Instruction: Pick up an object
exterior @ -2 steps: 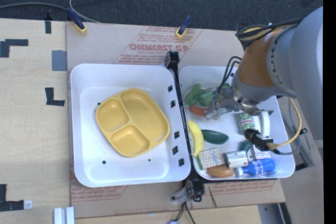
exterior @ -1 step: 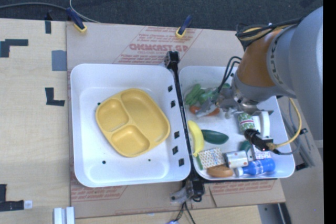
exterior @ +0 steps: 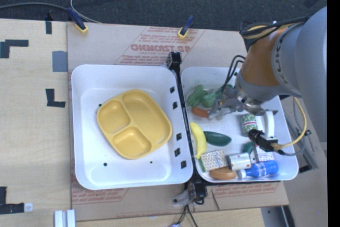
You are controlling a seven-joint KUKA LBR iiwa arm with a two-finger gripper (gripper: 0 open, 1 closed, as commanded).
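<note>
1. You see the gripper (exterior: 220, 106) low in the right bin (exterior: 289, 167), beside the green leafy toy (exterior: 199, 94).
2. You cannot tell its grip state.
3. Your banana (exterior: 198, 138) and dark green vegetable (exterior: 217, 139) lie just below; the yellow plate (exterior: 134, 123) fills the left bin (exterior: 85, 167).

divided plate (exterior: 134, 123) in left bin (exterior: 85, 114), banana (exterior: 198, 139) in right bin (exterior: 289, 165)

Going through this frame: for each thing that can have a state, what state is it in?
Yellow divided plate: lying flat in the left bin, compartments bare.
Banana: lying at the right bin's left edge.
Dark green vegetable: lying flat beside the banana.
Blue bottle: on its side near the front wall.
Small can: tilted, by the arm.
Gripper: down among the green toys; grip unclear.
</note>
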